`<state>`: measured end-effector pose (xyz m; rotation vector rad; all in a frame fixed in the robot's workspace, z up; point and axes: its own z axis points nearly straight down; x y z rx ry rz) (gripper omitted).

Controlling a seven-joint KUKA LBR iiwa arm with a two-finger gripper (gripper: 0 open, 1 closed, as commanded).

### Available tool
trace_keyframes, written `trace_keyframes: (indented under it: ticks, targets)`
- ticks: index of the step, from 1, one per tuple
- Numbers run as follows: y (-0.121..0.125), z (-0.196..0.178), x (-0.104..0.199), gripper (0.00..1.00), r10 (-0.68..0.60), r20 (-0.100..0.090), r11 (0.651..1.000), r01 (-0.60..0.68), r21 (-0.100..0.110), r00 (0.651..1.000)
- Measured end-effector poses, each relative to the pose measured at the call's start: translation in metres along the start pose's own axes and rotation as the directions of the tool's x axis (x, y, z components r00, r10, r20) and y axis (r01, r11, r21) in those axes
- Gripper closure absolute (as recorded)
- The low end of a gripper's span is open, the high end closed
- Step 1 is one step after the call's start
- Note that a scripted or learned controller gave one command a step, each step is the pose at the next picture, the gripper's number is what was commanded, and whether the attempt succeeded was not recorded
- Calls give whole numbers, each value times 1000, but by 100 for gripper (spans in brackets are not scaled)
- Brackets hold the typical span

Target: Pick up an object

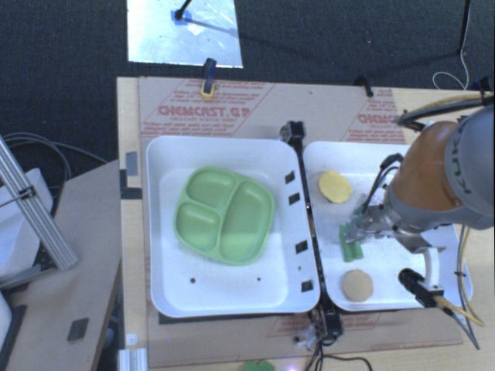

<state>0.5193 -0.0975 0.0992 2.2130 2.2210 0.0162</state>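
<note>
Green block (352, 243) lies under the lowered hand (361, 224).

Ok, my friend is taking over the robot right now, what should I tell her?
Gripper: low in the right bin, right at the green block; can't tell if it has it.
Right bin also holds a yellow disc and a tan disc.
Left bin holds the green divided plate.
Done: arm has reached the block.
Left: nothing looks lifted yet, so grab and raise one object.

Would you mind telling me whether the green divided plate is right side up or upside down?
Right side up. The green divided plate lies flat in the left bin with its three compartments open toward the camera.
</note>
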Motion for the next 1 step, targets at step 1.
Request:
trace_keyframes:
  ticks: [1]
  targets:
    - [20,-90,56,100,-6,3,1000,6,3,1000]
